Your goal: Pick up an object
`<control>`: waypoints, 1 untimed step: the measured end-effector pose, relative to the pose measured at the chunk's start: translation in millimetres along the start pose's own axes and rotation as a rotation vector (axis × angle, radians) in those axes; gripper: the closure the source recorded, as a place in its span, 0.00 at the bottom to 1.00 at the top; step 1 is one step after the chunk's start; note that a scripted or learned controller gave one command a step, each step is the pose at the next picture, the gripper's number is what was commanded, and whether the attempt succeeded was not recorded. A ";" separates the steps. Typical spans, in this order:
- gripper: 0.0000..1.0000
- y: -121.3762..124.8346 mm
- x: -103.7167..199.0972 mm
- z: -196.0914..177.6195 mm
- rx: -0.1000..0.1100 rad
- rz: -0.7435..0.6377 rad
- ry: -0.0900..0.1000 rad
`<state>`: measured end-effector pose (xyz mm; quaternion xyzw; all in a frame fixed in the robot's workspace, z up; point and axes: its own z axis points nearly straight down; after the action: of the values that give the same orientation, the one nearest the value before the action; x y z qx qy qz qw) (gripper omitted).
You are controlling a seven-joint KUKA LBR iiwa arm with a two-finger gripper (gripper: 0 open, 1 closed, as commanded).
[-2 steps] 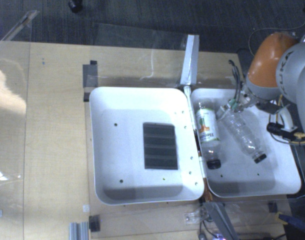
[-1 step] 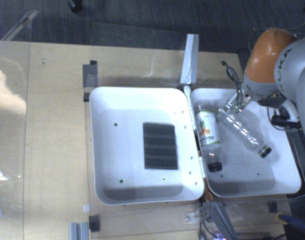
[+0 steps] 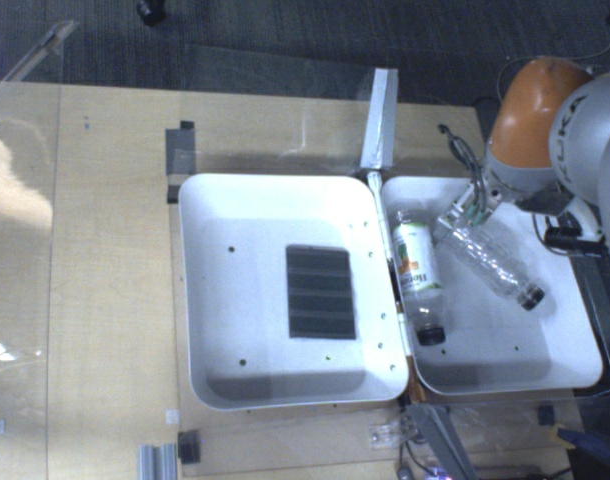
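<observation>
End effector (image 3: 472,206) over the right bin (image 3: 575,353)
It touches a clear plastic bottle (image 3: 490,258); a green-labelled bottle (image 3: 416,263) lies left. Its grip state: cannot tell.

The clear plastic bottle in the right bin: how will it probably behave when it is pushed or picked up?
The clear plastic bottle lies on its side, so it would probably roll if pushed. It looks transparent and empty, so it is likely light. Its thin walls may dent under a squeeze, and the smooth surface might slip.

Left bin (image 3: 215,298): dark ribbed pad (image 3: 320,291) at its centre.
Right bin (image 3: 575,353): labelled bottle (image 3: 416,260) along the 9 o'clock wall, black cap (image 3: 429,334) toward 7; clear bottle (image 3: 490,261) lying slantwise, centre.
Gripper (image 3: 468,209): at 12 o'clock, over the clear bottle's upper end.
</observation>
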<state>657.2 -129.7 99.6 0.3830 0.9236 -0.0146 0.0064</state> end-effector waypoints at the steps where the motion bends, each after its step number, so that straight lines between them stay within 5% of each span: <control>1: 0.00 10.9 0.9 -23.1 -0.011 0.099 -0.004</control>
<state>664.2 -120.7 122.5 0.4281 0.9036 -0.0101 0.0110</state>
